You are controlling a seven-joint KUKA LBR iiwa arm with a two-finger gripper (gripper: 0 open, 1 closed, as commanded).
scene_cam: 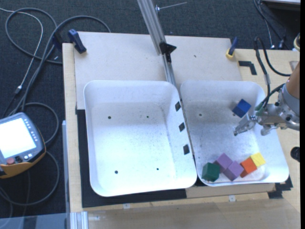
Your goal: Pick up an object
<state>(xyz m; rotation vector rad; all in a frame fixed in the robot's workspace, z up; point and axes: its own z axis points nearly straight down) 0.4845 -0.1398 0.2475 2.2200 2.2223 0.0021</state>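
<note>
The right bin [209,92] holds several blocks. A blue block [241,107] lies near its far right side. Along the near edge sit a green block [210,171], a purple block [228,166], an orange block [248,166] and a yellow block [258,160]. My gripper [251,125] reaches in from the right and hovers over the right bin, just near and right of the blue block and above the orange and yellow ones. Its fingers are spread apart and open, with nothing between them.
The left bin [95,142] stands beside the right one, with black clips [181,126] along the shared wall. A metal pole [151,20] slants over the back of the bench. A blue clamp [76,40] and a yellow-blue clamp [231,50] grip the board's far corners.
</note>
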